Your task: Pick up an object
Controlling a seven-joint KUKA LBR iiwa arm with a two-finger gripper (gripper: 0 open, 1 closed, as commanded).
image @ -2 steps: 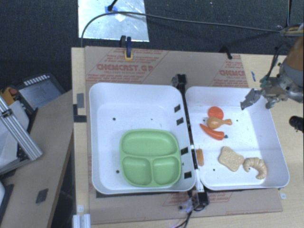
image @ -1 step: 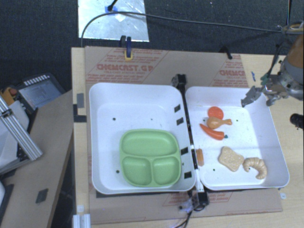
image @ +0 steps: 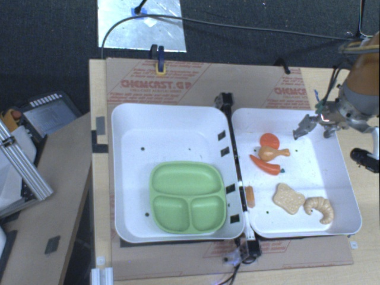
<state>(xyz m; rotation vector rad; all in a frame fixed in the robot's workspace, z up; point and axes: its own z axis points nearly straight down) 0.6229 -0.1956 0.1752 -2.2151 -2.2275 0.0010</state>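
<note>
Camera view shows 2 shallow white bins. The grey gripper (image: pixel 301 129) hangs over the top right part of the right white bin (image: pixel 338 159); whether it is open or closed I cannot tell. Near this bin's middle lie an orange-red round toy (image: pixel 269 140), a tan drumstick toy (image: pixel 275 154) and a red pepper toy (image: pixel 265 165) — close together. Toward its bottom edge lie a beige bread slice toy (image: pixel 288 199) and a croissant toy (image: pixel 319 208). The left white bin (image: pixel 136 129) holds a green 3-compartment plastic tray (image: pixel 187 196).

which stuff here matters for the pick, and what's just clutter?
Relevant: hand; right bin items: orange piece, drumstick, red pepper, cracker, croissant.
Clutter: green divided tray, left bin, yellow clamp.
</note>
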